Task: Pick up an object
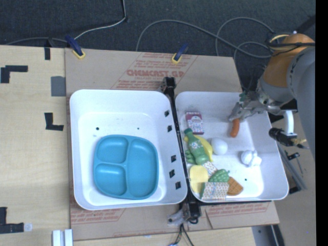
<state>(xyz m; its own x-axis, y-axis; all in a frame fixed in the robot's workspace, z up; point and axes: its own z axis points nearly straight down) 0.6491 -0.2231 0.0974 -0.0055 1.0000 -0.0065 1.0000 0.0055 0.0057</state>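
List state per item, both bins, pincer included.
pincer: over right bin, orange carrot-like piece between its fingers
orange piece: held, tilted, near the bin's far side
blue divided plate: flat in left bin
green bottle: lying on its side
small red-white carton: lying flat
white ball: resting loose

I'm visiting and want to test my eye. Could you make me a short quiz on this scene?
1. True or false: the blue plate lies in the left bin.
2. What hangs right under the gripper? A) white ball B) orange stick C) red packet
3. Fill in: the green bottle lies in the ____ bin.

Key: 1 true. 2 B, the orange stick. 3 right.
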